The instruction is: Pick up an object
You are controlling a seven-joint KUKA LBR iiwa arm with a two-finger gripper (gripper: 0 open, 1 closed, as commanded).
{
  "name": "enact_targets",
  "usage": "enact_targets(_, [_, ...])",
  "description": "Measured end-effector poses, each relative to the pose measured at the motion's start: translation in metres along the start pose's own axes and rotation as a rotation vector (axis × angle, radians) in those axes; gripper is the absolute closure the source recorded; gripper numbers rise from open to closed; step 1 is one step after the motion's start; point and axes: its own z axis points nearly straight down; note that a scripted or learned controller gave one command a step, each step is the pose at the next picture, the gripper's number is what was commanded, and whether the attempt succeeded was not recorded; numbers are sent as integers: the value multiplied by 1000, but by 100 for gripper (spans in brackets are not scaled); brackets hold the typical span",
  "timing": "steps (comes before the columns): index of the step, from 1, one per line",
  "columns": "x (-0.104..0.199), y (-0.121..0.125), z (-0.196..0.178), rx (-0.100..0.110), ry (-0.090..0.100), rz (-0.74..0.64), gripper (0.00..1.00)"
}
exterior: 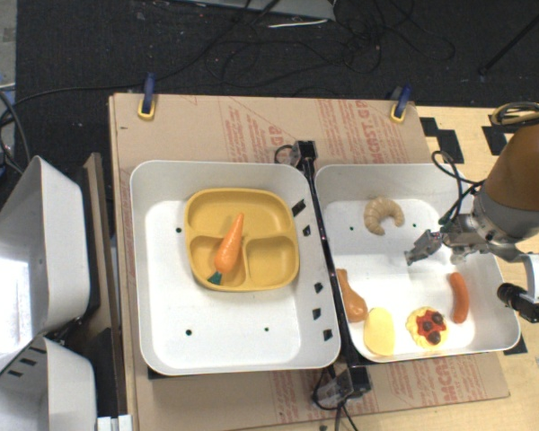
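The right bin (pixel 341 187) holds a beige croissant (pixel 384 214) at the back and a red sausage (pixel 459 296) near its right wall. Along its front lie an orange drumstick (pixel 350 299), a pale yellow piece (pixel 379 330) and a small round tart with red topping (pixel 428 326). My gripper (pixel 419 250) hangs over the middle of this bin, right of and in front of the croissant and left of the sausage. Nothing shows in its grasp. In the left bin, an orange carrot (pixel 229 243) lies on a yellow divided plate (pixel 278 263).
The left bin (pixel 162 321) has bare white floor around the plate. A black divider strip (pixel 316 232) runs between the two bins. The arm's orange band (pixel 525 164) sits at the right edge. Cables lie beyond the bench's back.
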Motion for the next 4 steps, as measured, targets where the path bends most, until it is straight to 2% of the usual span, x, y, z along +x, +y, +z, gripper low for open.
enact_targets(1, [0,1,-13,-5,-2,0,100])
enact_targets(2, [-1,5,-77,-11,-4,-3,100])
enact_targets(3, [-1,6,-115,-9,-4,-4,100])
enact_targets(4, [58,23,-111,-5,0,-9,100])
